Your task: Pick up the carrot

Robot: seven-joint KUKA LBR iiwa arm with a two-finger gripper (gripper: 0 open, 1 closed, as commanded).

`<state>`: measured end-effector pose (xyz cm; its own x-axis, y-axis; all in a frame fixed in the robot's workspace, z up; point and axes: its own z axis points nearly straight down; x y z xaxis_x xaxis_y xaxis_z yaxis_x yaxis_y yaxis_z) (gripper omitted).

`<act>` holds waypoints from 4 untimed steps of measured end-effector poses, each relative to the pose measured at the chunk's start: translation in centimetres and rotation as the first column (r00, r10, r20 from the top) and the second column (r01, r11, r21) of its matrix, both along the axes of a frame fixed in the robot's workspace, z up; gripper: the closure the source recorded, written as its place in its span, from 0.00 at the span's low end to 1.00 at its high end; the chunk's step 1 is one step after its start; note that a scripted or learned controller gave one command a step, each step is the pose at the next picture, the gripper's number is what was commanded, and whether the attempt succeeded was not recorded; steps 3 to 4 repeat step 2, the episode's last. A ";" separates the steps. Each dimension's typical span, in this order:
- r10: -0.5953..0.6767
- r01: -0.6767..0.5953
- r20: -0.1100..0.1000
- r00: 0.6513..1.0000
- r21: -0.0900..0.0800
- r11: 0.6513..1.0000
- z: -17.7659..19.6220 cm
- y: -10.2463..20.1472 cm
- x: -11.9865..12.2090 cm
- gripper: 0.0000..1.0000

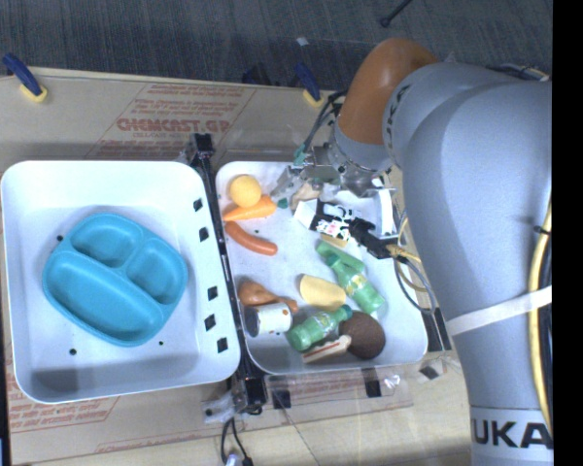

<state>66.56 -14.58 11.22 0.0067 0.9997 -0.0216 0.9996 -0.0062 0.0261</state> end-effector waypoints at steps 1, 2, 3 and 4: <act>-0.264 0.265 -0.028 0.964 0.021 0.964 -1.9 5.6 -0.8 0.00; -0.256 0.257 -0.033 0.966 0.020 0.966 -0.9 5.7 -0.8 1.00; -0.256 0.257 -0.033 0.966 0.020 0.966 -0.9 5.7 -0.8 1.00; -0.256 0.257 -0.033 0.966 0.020 0.966 -0.9 5.7 -0.8 1.00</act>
